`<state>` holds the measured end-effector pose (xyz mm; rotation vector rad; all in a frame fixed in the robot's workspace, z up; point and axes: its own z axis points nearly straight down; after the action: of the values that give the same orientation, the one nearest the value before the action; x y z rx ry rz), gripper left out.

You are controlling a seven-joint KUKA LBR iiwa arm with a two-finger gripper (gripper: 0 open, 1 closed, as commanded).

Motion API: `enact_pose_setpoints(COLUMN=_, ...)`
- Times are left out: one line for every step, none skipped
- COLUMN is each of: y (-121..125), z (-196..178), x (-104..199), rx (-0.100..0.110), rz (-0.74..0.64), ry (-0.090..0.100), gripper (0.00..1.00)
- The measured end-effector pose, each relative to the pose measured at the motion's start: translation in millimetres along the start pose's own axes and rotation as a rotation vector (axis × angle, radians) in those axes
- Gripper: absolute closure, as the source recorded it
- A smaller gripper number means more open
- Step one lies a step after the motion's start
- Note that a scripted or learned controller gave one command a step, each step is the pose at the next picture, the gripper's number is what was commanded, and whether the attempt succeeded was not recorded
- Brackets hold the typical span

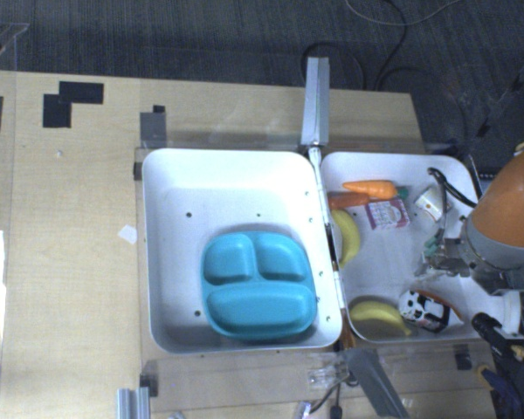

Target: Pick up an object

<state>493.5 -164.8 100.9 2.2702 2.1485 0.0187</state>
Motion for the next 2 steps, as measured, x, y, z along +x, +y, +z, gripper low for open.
enact_pose_setpoints(y=-2, z=10, x=2, rx=0.004, rz=-0.268, ry=-0.001, gripper=1.0)
enact_pose_setpoints(y=18, z=-91, x=15, rx=0.012, rz=-0.215, ry=0.002, gripper=1.0)
